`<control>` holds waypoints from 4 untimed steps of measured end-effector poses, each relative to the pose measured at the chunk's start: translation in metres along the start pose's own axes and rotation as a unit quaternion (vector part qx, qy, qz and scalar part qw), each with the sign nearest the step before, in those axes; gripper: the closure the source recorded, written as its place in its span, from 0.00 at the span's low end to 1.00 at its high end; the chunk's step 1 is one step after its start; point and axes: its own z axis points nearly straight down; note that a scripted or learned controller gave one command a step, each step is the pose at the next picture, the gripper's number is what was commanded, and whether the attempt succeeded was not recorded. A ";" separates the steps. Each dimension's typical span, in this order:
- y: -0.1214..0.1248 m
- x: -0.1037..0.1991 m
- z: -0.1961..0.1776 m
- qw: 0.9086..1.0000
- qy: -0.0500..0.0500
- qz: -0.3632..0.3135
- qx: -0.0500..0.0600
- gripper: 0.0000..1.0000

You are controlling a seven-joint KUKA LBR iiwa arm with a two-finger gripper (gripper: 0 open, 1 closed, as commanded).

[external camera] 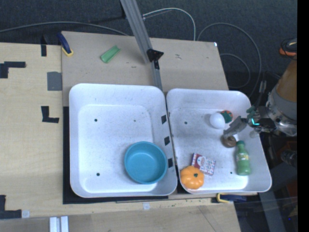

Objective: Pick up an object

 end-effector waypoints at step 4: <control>0.015 0.010 0.149 1.000 -0.001 0.001 -0.005 1.00</control>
